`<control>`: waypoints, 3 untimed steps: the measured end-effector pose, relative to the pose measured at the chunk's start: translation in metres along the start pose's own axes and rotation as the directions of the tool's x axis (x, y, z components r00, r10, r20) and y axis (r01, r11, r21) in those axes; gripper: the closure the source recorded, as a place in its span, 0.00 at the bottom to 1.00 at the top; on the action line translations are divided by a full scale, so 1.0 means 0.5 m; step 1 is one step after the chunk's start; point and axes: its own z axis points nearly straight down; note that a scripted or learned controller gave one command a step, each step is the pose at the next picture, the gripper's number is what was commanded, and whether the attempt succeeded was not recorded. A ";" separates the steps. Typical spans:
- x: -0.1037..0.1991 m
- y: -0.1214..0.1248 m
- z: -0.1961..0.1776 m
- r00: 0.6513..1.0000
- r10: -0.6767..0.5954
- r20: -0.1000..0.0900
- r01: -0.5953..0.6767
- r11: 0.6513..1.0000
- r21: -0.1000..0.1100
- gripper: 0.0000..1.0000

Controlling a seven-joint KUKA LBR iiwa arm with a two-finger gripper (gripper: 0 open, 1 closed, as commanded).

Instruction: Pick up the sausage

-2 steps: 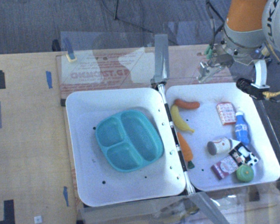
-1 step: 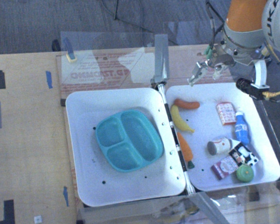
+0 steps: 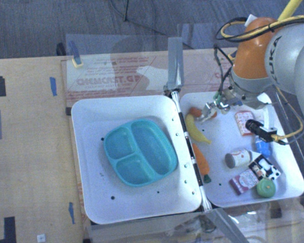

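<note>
Two white bins are sitting side by side on the bench; I'm watching the arm (image 3: 272,53) reaching in from the right w/ the gripper (image 3: 213,110) hanging over the upper-left corner of the right bin (image 3: 296,183). Jaw state: I cannot tell from up here, too small and cluttered, and I'm not seeing anything clearly gripped.

I'm taking the sausage (image 3: 194,112) to be the reddish-brown piece poking out just beside the gripper tip, right above the banana (image 3: 196,131) and close to the divider wall. Judging by that, the approach is lining up on the target, but it's a tight spot: wall on one side, banana touching or nearly so below.

Further down along the same wall, the carrot (image 3: 200,161) is lying lengthwise. Rest of the clutter, i.e. can (image 3: 238,158), green ball (image 3: 266,188) and small packets, is grouping toward the right and bottom edges, leaving open floor mid-bin for a retreat. Left bin (image 3: 87,164) is holding a blue divided plate (image 3: 139,151), well apart from the action.
</note>
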 end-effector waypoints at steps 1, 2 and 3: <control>-0.010 0.023 0.057 0.999 0.050 0.002 -0.050 0.999 -0.003 0.00; -0.013 0.024 0.033 0.999 0.051 0.006 -0.051 0.999 -0.008 1.00; -0.059 0.008 -0.053 1.000 0.007 0.002 -0.007 1.000 -0.003 1.00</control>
